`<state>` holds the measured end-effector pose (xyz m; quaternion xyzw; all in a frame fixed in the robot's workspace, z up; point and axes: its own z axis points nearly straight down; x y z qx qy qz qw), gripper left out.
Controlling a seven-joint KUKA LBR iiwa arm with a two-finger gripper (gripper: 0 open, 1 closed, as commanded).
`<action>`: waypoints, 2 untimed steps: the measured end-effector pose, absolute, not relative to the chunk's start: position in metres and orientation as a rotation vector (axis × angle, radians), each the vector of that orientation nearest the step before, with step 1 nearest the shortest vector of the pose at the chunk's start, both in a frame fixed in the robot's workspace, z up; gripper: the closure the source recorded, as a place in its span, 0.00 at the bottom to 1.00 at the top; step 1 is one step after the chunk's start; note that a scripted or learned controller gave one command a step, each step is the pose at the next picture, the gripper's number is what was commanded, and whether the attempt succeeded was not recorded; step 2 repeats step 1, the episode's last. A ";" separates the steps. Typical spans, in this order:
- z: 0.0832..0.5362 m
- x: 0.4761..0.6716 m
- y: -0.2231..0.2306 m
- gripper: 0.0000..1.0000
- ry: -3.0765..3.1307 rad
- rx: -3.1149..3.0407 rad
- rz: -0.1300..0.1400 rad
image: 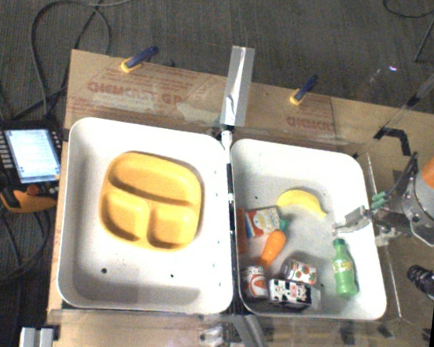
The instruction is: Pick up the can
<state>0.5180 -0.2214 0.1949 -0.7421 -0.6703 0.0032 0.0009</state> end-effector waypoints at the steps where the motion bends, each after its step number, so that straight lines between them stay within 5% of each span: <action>1: 0.089 0.504 -0.138 0.00 -2.468 -1.953 -0.001; 2: 0.089 0.504 -0.138 0.00 -2.468 -1.953 -0.001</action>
